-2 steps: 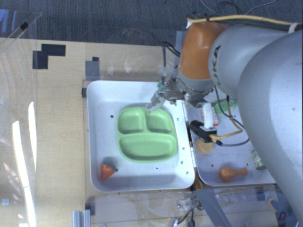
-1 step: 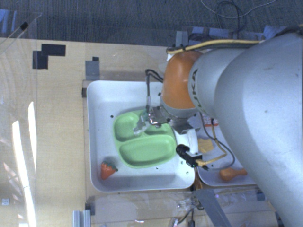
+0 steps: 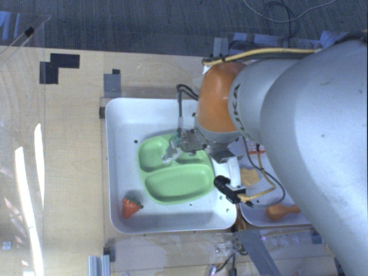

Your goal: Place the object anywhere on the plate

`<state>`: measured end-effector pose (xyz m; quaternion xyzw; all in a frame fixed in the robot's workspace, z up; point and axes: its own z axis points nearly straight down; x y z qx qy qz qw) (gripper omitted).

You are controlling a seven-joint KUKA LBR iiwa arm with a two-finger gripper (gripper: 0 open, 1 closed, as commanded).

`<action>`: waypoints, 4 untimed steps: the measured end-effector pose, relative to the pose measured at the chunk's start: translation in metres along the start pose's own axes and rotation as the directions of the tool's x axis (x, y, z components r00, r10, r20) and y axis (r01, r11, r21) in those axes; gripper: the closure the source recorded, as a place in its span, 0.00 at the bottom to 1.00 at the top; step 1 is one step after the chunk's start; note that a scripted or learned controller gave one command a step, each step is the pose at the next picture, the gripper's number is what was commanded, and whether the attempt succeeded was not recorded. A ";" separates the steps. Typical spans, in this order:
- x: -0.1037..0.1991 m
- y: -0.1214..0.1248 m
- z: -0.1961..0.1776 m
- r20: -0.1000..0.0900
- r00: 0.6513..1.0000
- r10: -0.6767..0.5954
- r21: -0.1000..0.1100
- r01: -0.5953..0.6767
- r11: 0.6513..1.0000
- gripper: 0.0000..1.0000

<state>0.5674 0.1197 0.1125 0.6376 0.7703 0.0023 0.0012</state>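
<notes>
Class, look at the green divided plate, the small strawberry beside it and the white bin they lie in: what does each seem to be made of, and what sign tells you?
Green plate: probably moulded plastic, matte, uniform colour, rounded compartment walls. Strawberry: seemingly a toy, plastic or rubber; too small to tell. White bin: likely plastic, slightly glossy, with rounded corners.

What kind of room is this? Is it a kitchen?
Probably a robot lab, not a kitchen. A big grey arm with an orange band reaches over shallow white bins on a wooden bench. The green divided plastic plate and the small orange toy strawberry look like practice props.
</notes>
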 end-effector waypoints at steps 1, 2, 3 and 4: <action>0.000 0.000 0.000 0.000 1.000 0.000 0.000 0.000 1.000 0.00; 0.000 0.000 0.000 0.000 1.000 0.000 0.000 0.000 1.000 0.00; 0.000 0.000 0.000 0.000 1.000 0.000 0.000 0.000 1.000 0.00; 0.000 0.000 0.000 0.000 1.000 0.000 0.000 0.000 1.000 0.00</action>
